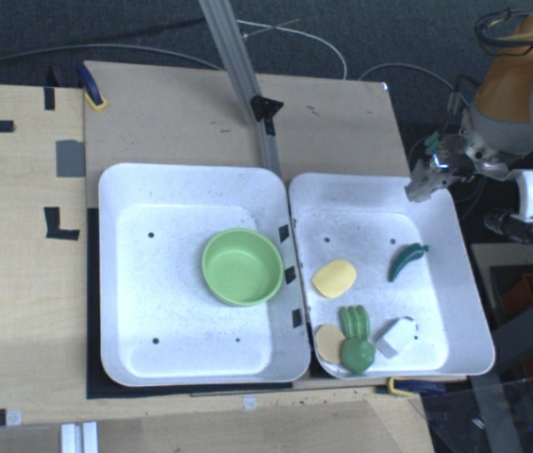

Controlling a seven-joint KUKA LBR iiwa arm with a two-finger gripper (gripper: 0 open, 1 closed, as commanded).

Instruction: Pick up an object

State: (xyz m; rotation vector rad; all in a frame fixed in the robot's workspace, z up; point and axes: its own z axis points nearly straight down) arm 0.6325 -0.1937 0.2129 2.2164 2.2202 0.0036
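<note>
Above the far right corner of the right bin (455, 253), the hand (424, 185) hangs just over the rim, its grey tip pointing down toward the bin's back edge; whether it is released or clenched cannot be told at this angle, and nothing shows between its tips. The arm (507, 92), grey with its orange band, comes in from the right, outside the bin.

The right bin's things gather toward its near half. A yellow lemon-shaped piece (334, 277) lies near the dividing wall, about mid-depth. A dark green pepper-like piece (405, 260) lies tilted toward the right side, apart from the lemon piece, with bare white floor between them. At the near edge a pale round piece (327, 340), a green ridged piece (354, 321) and a round green piece (358, 355) crowd together, touching or overlapping, tight against the front left corner. Just to their right sits a small grey-white block (396, 337), close to them but short of the right wall. The back half of this bin, under the hand, is open floor.

In the left bin (124, 253) a light green bowl (241, 266) sits upright toward the right wall, with wide bare floor on its left and front.

A slanted metal pole (233, 55) crosses the surface (172, 111) behind the bins, ending at the seam between them.
</note>
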